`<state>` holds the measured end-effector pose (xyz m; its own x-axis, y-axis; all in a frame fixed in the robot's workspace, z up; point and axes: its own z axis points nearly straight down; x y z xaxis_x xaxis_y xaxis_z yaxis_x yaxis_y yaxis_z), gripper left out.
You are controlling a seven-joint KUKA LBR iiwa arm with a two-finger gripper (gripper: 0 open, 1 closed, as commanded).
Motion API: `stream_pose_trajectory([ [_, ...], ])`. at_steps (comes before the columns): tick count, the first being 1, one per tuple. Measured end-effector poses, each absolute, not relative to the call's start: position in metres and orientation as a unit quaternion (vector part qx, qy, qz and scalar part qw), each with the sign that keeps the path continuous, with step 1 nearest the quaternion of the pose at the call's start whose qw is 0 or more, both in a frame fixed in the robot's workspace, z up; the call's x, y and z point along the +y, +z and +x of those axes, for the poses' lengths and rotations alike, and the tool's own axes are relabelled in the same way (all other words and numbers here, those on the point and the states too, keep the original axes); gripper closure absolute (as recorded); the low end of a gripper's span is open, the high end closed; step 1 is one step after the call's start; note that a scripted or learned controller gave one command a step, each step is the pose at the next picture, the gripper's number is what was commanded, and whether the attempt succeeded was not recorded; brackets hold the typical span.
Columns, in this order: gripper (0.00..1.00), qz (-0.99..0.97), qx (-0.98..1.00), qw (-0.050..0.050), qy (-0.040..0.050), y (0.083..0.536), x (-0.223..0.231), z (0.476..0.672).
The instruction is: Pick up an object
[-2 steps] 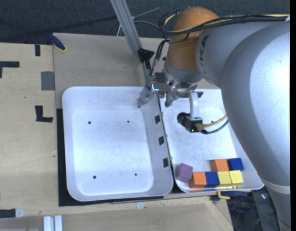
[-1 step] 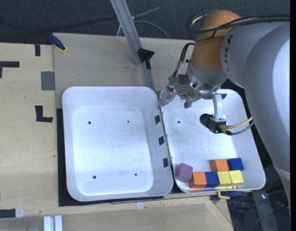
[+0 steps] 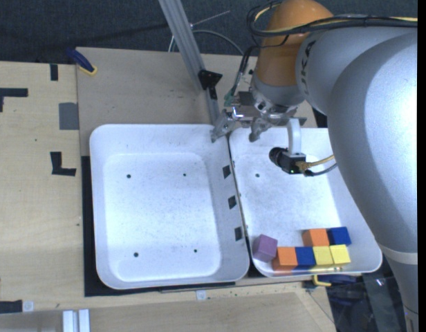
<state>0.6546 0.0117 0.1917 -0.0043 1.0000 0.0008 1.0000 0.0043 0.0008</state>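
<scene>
— Where was the end effector (image 3: 242, 131) seen?

— Up at the far end of the bins, it was seen over the seam where the left bin (image 3: 158, 199) and the right bin (image 3: 296, 206) met. Two metal fingers (image 3: 220, 131) were pointed down and spread apart, and nothing was gripped between them. The grey arm (image 3: 365, 116) was reached in from the right, with its orange band (image 3: 289, 40) just above the wrist.

— And the things to be picked?

— Blocks were gathered at the near end of the right bin, well apart from the end effector. A purple block (image 3: 265, 246) was set nearest the seam. Beside it, an orange block (image 3: 287, 256), a blue block (image 3: 305, 256) and two yellow blocks (image 3: 330, 255) were lined up touching along the near rim. Behind that row, a second orange block (image 3: 315, 237) and a second blue block (image 3: 339, 236) were placed side by side. Both bins were rested on the table (image 3: 33, 206).
</scene>
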Motion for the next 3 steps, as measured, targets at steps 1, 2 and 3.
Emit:
stream_pose_trajectory([
  [1, 0.00, -0.707, -0.708, 0.001, 0.0017, 0.192, 0.030, 0.611],
  [2, 0.00, -0.705, -0.709, 0.001, 0.0002, 0.191, 0.075, 0.611],
  [3, 0.00, -0.708, -0.707, 0.002, 0.0027, 0.201, 0.064, 0.541],
])
